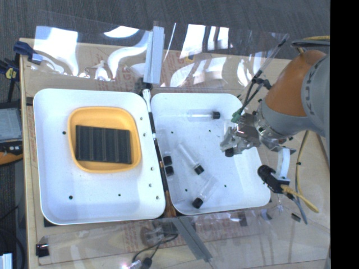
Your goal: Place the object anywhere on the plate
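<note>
Gripper [234, 142] state cannot be determined. Nearest vial [189, 158] lies to its left, long axis diagonal; plate [104, 140] sits farther left.

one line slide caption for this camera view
Gripper above right bin of clear vials; yellow plate waits in left bin.

Grey arm [314, 102] (orange band above wrist), metallic gripper [234, 142].

A yellow plate [103, 118] with a dark ribbed centre lies in a white bin [50, 189].
</note>
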Robot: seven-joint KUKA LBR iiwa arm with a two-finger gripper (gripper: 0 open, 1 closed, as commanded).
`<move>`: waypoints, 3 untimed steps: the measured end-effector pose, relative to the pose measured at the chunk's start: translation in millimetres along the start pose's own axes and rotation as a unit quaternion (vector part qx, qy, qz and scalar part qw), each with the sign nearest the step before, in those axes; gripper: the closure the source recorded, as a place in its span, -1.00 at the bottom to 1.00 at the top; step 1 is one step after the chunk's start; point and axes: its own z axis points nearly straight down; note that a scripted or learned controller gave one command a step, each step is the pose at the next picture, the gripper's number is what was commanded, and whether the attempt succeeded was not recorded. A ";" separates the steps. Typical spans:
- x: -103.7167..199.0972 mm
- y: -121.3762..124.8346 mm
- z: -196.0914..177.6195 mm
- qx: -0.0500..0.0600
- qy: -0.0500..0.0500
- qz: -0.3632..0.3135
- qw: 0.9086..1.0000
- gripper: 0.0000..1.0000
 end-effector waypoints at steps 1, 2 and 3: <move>7.4 -48.4 83.7 0.002 0.000 -0.070 0.998 1.00; 118.6 -77.4 -32.1 0.000 -0.001 -0.128 0.992 1.00; 135.9 -6.0 -16.2 0.000 -0.001 -0.209 0.978 1.00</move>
